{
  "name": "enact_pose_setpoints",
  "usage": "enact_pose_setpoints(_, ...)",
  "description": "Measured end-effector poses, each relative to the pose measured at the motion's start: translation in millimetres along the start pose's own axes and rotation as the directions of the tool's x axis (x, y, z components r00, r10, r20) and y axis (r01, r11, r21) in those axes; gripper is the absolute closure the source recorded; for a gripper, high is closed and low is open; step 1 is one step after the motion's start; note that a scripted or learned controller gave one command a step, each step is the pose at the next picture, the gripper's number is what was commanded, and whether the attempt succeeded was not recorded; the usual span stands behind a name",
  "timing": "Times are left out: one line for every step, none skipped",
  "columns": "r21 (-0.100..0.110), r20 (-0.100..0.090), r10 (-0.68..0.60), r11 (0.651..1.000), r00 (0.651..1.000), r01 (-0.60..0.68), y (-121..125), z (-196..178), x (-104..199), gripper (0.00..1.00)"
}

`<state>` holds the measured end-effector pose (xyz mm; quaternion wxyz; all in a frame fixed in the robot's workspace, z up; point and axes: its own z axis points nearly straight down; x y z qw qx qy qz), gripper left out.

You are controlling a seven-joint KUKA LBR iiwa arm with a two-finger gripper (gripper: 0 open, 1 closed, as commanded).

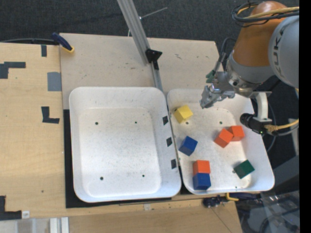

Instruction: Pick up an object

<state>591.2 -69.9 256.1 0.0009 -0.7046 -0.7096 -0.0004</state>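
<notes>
White plastic for both shallow bins on the pale wooden bench (29, 130): left white bin (116, 149) broad and speckled with small dark dots, right white bin (214, 123) touching it along one side and carrying all the blocks. Grey arm with orange band (265, 30) reaching in from the right, bent over the far end of the right bin. Two-finger gripper (210, 100) poised at that bin's far edge, pointing down and leftward, nothing seen in its grasp; open or closed, cannot tell from this angle. Small yellow cube (183, 113) just beside the gripper, to its lower left, apart from it and near the bin's far left corner. Tilted blue cube (188, 145) nearer the camera, close to the shared wall. Two orange cubes touching each other toward the right side: larger orange cube (223, 138) and smaller orange cube (237, 132). Dark green cube (244, 169) near the right near corner. Orange-red cube (201, 167) and dark blue cube (201, 180) pressed together at the near rim, whether stacked or side by side unclear. Slanted aluminium bar (131, 18) crossing from the top edge down to a black bracket (153, 56) behind the bins. Blue and yellow clamp (63, 41) at the bench's far left corner.
</notes>
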Motion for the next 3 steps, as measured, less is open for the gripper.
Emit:
enact_pose_setpoints(0.001, 0.000, 0.000, 1.000, 1.000, 0.000, -5.6, -3.9, 52.1, 1.00)
enact_pose_setpoints(0.001, 0.000, 0.000, 1.000, 1.000, 0.000, -4.9, -2.8, 103.8, 1.00)
enact_pose_setpoints(0.003, 0.002, 0.001, 1.000, 1.000, -0.001, -13.4, 20.8, 154.3, 1.00)
